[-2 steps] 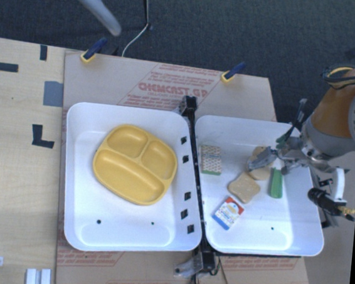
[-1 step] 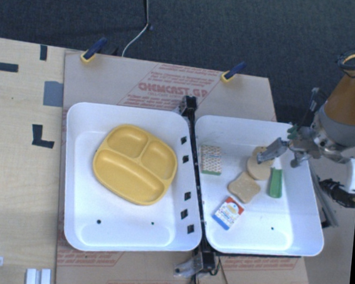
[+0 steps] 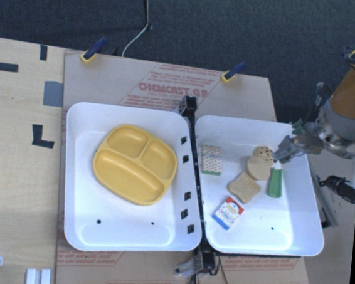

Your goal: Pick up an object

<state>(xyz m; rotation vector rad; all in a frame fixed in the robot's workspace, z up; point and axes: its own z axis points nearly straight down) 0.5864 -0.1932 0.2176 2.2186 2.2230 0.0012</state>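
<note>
- Camera view: my tool (image 3: 285,151) is hanging over the far right part of the right bin (image 3: 293,242), reaching in from the right edge, with the orange band of my arm (image 3: 353,93) showing above it.
- I cannot tell whether my tool is released or clenched; its tip is too small and dark here, and nothing is showing between its ends.
- Just below my tool tip, a green bottle (image 3: 275,182) is lying in the bin with its white cap pointing up toward the tip.
- Just to the left of my tool, a round speckled cookie (image 3: 264,155) is sitting against a pale round piece (image 3: 257,169), which is touching the bottle's side.
- Further down and left, a tan slice of bread (image 3: 244,187) is lying near a small red, white and blue packet (image 3: 228,213).
- Well left of my tool, by the divider, a small patterned sponge (image 3: 211,159) is resting.
- In the left bin (image 3: 81,222), well apart from my tool, a yellow divided plate (image 3: 135,163) is lying flat.
- Both bins are sitting on a cardboard sheet (image 3: 164,86) on the desk (image 3: 12,152).
</note>
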